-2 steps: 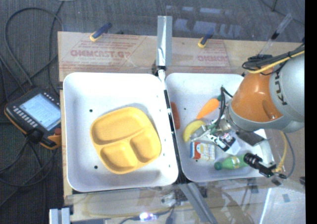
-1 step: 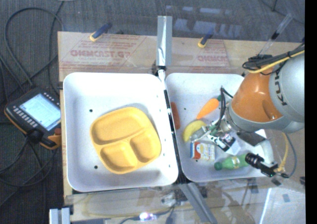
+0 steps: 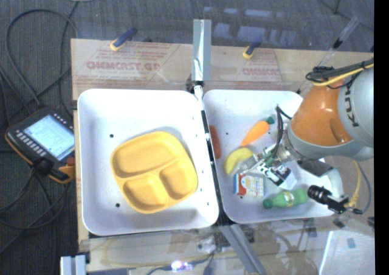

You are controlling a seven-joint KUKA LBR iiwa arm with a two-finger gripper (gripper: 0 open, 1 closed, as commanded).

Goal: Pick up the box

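Note:
The box (image 3: pixel 249 185) is a small white carton with red and blue print, lying flat in the right bin (image 3: pixel 228 125) near its front. My gripper (image 3: pixel 269 164) hangs just above and to the right of the box, below the orange band of the arm (image 3: pixel 319 120). Its tip sits between the box and a banana, close over the carton's upper right corner. The arm's wrist covers the fingers.
A yellow banana (image 3: pixel 237 159) and an orange carrot (image 3: pixel 255 132) lie left of the gripper, a green bottle (image 3: pixel 285 199) to the box's right, a red stick (image 3: pixel 214 140) by the divider. The left bin (image 3: pixel 97 115) holds a yellow divided plate (image 3: pixel 154 171).

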